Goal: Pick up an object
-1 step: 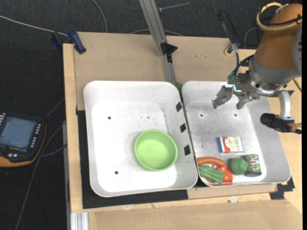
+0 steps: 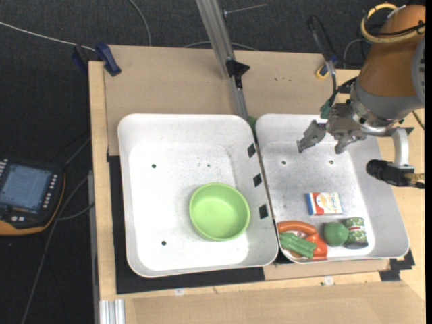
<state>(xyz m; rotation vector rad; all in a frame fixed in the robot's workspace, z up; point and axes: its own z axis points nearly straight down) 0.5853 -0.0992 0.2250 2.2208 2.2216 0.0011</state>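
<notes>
While my gripper (image 2: 327, 140) hangs over the right bin (image 2: 291, 130), fingers apart and holding nothing, stock sits near its front edge. Listed: small card box (image 2: 323, 202), green ball (image 2: 334, 233), orange-and-green toy (image 2: 300, 239); green bowl (image 2: 219, 212) in left bin (image 2: 145, 135).

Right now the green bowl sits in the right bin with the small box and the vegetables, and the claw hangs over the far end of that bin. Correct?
Not quite. The camera view shows the green bowl in the left bin. The small box and vegetables do lie in the right bin, with the claw above its far end.
</notes>
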